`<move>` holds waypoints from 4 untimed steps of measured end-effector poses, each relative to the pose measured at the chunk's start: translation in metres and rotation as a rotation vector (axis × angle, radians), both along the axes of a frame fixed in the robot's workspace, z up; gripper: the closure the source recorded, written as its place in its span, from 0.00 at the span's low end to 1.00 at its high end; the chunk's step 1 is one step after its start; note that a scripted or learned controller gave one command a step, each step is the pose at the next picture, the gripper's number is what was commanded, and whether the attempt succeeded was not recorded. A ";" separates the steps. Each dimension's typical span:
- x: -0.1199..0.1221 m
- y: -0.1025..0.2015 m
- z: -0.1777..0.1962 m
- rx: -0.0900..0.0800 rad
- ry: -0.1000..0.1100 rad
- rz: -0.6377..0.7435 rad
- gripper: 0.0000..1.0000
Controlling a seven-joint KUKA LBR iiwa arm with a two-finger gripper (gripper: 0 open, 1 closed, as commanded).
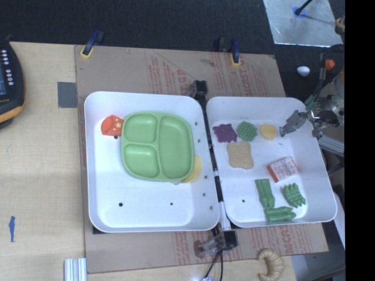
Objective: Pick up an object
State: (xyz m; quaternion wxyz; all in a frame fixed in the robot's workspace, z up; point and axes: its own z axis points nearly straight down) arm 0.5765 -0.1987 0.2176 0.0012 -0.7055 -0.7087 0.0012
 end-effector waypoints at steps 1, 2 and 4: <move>-0.002 0.092 -0.093 0.004 0.008 0.008 0.00; -0.076 0.045 -0.123 -0.002 -0.009 -0.002 0.00; -0.091 0.121 -0.021 0.004 -0.007 0.007 1.00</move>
